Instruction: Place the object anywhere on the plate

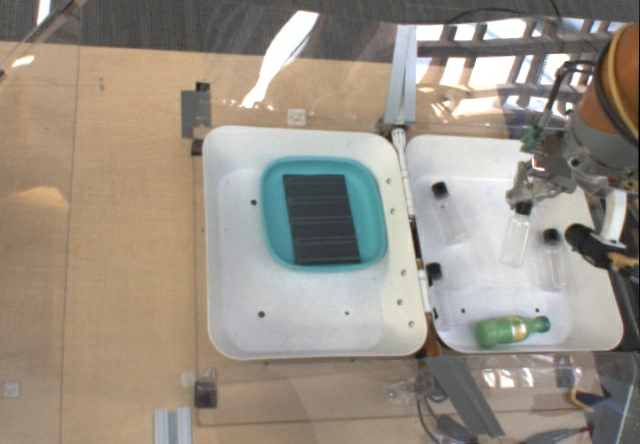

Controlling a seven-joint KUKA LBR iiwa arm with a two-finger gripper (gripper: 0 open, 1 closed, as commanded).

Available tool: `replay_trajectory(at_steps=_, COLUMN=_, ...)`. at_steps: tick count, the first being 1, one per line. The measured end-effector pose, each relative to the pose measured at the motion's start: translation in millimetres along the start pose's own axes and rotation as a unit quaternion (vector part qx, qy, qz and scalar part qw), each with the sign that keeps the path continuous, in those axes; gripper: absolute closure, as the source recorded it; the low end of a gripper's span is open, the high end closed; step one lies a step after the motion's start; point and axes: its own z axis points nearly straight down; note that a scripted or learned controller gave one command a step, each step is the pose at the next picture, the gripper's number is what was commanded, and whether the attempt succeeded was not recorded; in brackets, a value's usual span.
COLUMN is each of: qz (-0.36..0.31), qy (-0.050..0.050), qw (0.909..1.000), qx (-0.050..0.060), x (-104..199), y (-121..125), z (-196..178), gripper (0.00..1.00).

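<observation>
Bottles lay in the right bin [600,337]: a green one [512,330] near its front edge, and clear ones [517,238] under the gripper [528,190]; the teal plate [372,222] sat in the left bin [235,322], bearing a dark ridged mat [320,219]; whether the gripper gripped anything I couldn't tell; picking seemed in hand; next, a sure grasp and carry leftward.
</observation>
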Motion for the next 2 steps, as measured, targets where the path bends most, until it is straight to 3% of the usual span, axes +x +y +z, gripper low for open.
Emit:
replay_trajectory(at_steps=1, qz=-0.071, qy=0.001, qw=0.9975, qx=0.001, x=18.5, y=-53.9, z=64.2, gripper=1.00)
replay_trajectory(at_steps=2, qz=-0.033, qy=0.001, qw=0.9995, qx=0.000, x=98.0, y=-103.8, z=12.8, gripper=1.00)
